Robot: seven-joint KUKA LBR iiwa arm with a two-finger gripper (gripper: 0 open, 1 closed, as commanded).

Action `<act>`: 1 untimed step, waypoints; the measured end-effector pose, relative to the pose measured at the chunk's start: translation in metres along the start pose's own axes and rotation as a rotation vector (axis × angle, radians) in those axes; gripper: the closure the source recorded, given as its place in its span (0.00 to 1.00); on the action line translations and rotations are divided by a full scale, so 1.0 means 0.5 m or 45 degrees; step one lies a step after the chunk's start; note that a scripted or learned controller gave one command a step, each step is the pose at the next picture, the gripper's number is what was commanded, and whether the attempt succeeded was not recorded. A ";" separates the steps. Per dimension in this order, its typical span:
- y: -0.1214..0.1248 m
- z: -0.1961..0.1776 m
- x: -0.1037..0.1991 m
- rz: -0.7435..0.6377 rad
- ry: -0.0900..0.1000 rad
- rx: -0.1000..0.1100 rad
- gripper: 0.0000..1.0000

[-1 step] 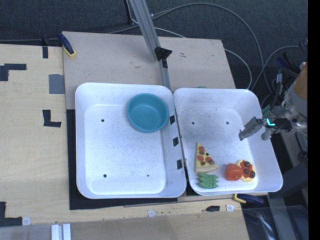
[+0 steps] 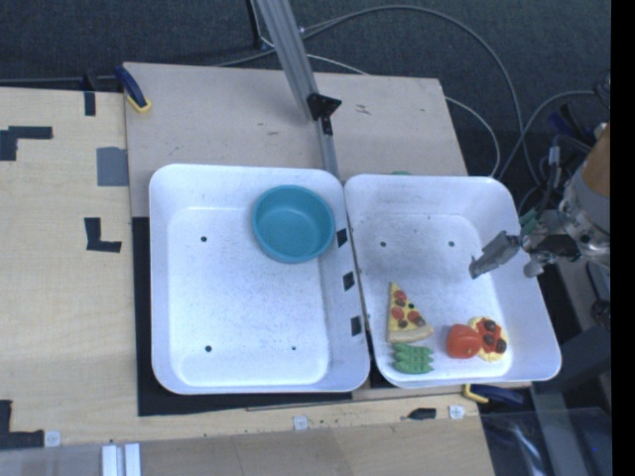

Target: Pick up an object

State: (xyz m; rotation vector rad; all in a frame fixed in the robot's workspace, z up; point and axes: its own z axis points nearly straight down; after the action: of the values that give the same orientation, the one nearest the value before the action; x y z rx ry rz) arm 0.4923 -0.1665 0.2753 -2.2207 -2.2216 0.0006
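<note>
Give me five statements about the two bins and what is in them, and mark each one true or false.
1. The blue bowl sits in the left bin. True.
2. The pizza slice lies in the left bin. False: it lies in the right bin, near its front left part.
3. The gripper is holding the blue bowl. False: it hangs over the right side of the right bin, apart from the bowl.
4. A green toy lies just in front of the pizza slice. True.
5. The red toy is at the back of the right bin. False: it is near the front edge, to the right of the pizza slice.
</note>
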 end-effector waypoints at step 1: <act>0.002 0.113 0.020 -0.001 0.002 0.006 0.00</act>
State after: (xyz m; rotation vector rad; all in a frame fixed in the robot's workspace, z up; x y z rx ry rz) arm 0.4935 -0.1566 0.2186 -2.2167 -2.2194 0.0047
